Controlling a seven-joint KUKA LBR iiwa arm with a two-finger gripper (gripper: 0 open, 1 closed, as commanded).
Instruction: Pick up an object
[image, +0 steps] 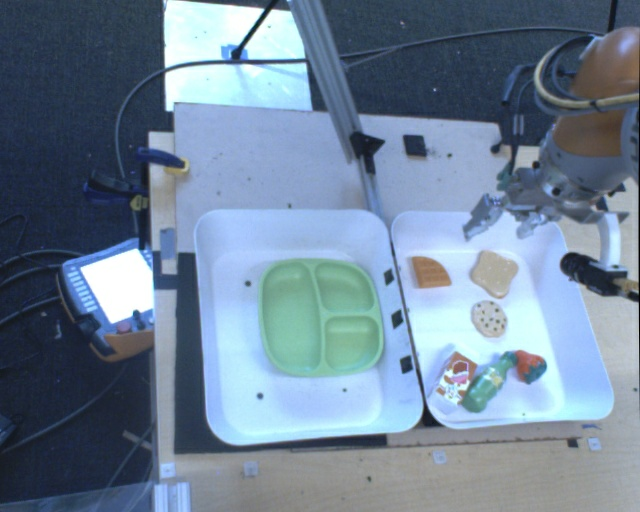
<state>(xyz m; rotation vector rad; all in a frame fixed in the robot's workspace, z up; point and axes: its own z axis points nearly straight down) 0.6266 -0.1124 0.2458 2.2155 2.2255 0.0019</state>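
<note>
Gripper (505, 217) hovers over the right bin's (575, 330) far edge, jaws apart and holding nothing — toast (494, 273) lies just beneath it, wedge (430, 271) beside, cookie (489, 319) mid-bin, bottle (484, 389) and carton (455, 379) near the front edge — while a green tray (322, 317) fills the left bin (230, 330).

No legible text, brand, number or sign anywhere. Red-and-white printed carton (455, 378) in right bin (575, 330): label graphics visible, lettering too small to read. Green bottle (486, 388) beside it: label blurred, unreadable. Handheld pendant (108, 298) left of desk (270, 150): screen glowing white, washed out, nothing readable; buttons unmarked at this size. Small black markers between bins: no readable marks.
</note>
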